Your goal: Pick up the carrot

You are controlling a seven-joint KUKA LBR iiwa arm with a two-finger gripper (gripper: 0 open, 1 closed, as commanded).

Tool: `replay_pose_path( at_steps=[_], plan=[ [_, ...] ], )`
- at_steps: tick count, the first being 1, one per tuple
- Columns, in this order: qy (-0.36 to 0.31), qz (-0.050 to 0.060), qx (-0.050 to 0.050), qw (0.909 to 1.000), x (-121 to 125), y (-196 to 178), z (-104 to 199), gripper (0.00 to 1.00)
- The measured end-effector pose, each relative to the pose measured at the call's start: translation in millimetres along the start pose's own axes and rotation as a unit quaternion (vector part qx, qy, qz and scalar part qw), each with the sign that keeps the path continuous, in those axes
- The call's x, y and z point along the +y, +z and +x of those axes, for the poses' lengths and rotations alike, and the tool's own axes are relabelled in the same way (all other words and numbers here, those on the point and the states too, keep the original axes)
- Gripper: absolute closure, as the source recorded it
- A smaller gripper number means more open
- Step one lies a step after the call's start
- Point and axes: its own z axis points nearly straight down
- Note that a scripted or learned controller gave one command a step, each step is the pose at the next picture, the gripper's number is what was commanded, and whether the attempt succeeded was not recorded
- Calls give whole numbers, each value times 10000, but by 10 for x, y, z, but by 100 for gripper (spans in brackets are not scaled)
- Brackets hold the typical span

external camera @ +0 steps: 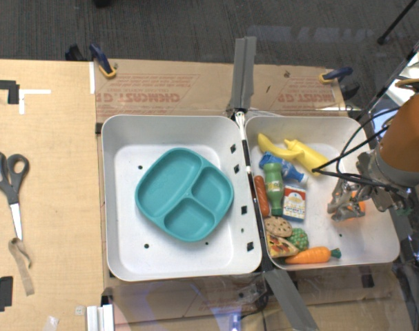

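The carrot (310,256) is orange with a green top. It lies on its side along the front wall of the right bin (375,250), with the green end pointing right. My gripper (345,204) hangs over the right half of that bin, up and to the right of the carrot and well apart from it. Cables and the grey wrist hide much of the gripper. Nothing of the carrot is under it.
Left of the gripper lie a yellow banana (290,150), a blue bottle (274,167), a green bottle (273,195), a red sausage (261,193), a small box (295,203), a cookie (279,226) and a pizza slice (281,247). The left bin holds a teal divided plate (185,194). Scissors (9,178) lie on the bench.
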Motion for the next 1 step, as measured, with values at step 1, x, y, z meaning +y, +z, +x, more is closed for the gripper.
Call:
replay_pose_path(
  at_steps=[1],
  plan=[
    [420, 0, 7, 9991, 706, -685, -436, 100]
  ],
)
